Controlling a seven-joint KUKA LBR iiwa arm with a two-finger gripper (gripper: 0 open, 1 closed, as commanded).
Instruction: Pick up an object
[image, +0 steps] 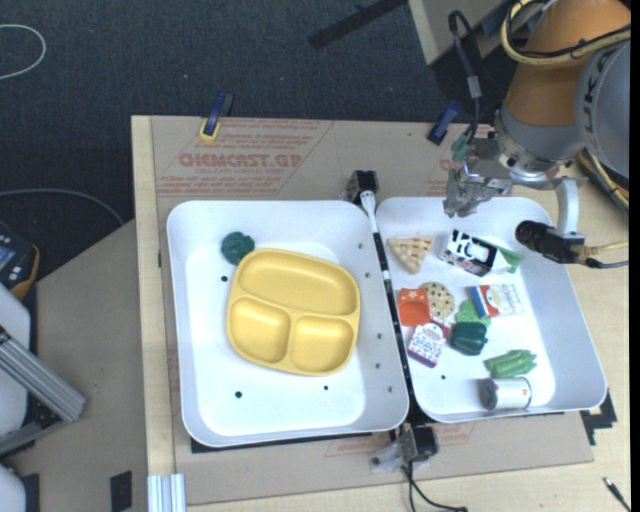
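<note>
The left bin (190, 330) is taken up by a yellow divided tray (293, 310). In the right bin (570, 330), small toy foods are clustered, a pizza slice (411, 250) among them. The gripper (466, 198) is seen above that bin's far edge; nothing is held in it.

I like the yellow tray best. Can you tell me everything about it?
The yellow tray looks like smooth plastic with rounded corners. It has three hollows: one long one at the far side and two smaller ones nearer the camera. It lies flat, slightly turned, in the left bin. A small dark green thing sits by its far left corner.
</note>
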